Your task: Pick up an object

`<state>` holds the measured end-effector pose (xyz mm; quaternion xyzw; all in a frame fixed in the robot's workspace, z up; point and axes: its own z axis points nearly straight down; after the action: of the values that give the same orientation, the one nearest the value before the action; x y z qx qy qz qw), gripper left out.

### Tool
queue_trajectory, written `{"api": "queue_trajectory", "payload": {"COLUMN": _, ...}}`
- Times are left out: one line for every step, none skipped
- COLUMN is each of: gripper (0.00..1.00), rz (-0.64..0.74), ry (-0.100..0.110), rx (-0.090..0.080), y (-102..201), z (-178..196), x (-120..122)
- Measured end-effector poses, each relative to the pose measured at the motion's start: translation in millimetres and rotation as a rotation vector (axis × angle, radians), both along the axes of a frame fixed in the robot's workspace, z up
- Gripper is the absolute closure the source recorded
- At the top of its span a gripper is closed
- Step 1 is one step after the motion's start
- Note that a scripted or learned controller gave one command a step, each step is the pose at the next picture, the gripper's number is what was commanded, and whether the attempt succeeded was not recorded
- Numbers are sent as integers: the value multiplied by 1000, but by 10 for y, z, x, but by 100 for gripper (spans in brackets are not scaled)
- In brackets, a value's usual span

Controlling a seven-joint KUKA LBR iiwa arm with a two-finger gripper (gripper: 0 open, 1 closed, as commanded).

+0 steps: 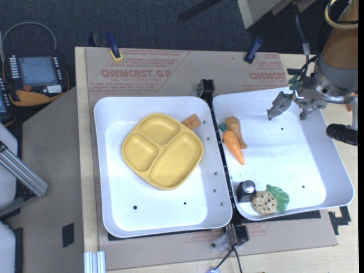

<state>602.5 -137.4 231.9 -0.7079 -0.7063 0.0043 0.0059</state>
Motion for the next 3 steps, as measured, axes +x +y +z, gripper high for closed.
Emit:
{"api": "queue_trajectory", "payload": {"gripper": 0, "rz": 3, "ry": -14, "rx": -2, "y": 3, "z": 78, "x": 26}}
{"api": "queue_trajectory", "payload": {"gripper": 0, "rz": 2, "ry": -11, "rx": -2, "y": -50, "z": -508, "x": 50}}
{"api": "queue_trajectory", "payload": {"gripper": 0, "rz": 2, "ry": -10, "rx": -1, "y": -29, "z": -1131, "x": 66}}
